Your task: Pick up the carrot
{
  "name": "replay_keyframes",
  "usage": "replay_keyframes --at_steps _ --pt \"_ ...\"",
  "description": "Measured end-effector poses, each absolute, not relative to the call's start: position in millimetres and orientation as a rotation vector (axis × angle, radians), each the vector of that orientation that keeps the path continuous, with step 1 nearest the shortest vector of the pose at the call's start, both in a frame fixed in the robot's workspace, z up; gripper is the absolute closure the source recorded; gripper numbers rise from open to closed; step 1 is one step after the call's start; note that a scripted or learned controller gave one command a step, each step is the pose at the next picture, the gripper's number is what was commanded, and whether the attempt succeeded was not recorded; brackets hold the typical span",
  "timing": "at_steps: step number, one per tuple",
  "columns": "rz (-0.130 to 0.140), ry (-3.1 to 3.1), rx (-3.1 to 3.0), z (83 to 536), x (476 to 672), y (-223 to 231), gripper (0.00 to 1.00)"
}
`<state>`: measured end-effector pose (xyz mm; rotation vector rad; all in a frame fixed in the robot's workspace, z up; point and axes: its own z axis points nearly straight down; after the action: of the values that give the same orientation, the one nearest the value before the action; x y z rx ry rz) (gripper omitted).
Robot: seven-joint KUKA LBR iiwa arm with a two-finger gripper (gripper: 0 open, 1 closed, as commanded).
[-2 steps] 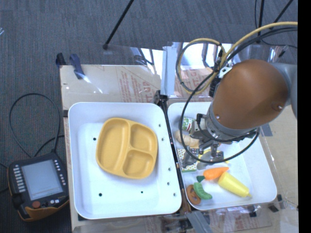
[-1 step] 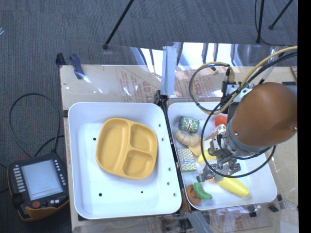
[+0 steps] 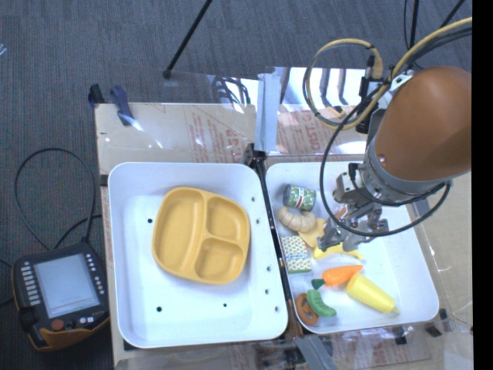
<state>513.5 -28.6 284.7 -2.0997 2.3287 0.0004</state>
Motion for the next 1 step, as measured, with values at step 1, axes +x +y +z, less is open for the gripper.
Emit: replay_keyframes --at_steps 1 --pt "0.006 2.332 -2.100 282.5 512.7 -29.2 0.00"
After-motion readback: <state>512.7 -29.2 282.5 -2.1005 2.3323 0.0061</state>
